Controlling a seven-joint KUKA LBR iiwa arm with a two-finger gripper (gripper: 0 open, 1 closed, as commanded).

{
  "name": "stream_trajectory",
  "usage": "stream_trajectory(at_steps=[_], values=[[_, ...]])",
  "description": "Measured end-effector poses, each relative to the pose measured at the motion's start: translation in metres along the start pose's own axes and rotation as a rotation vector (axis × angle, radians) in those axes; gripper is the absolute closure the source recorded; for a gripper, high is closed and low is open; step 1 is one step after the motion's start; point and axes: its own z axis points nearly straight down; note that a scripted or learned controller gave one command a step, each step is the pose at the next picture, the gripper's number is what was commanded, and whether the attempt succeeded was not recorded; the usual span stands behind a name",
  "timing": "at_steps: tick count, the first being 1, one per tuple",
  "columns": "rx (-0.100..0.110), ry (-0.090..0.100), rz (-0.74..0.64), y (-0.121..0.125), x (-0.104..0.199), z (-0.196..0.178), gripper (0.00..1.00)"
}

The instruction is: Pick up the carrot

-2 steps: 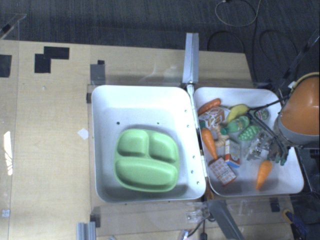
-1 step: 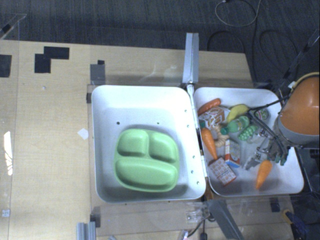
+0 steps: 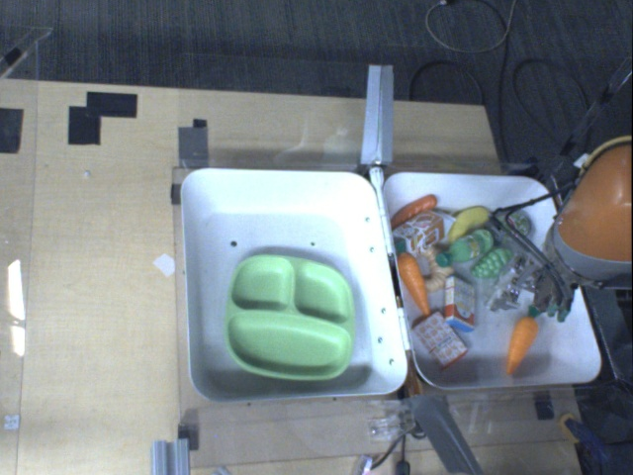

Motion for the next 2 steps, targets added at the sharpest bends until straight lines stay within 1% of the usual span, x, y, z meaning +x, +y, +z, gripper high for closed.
stream_trajectory(at_steps=[1,2], values=[[0.0,0.0,0.001,0.0,0.0,0.0,0.0],[0.006,0.012,-0.035,0.004,0.033,0.023,0.0]])
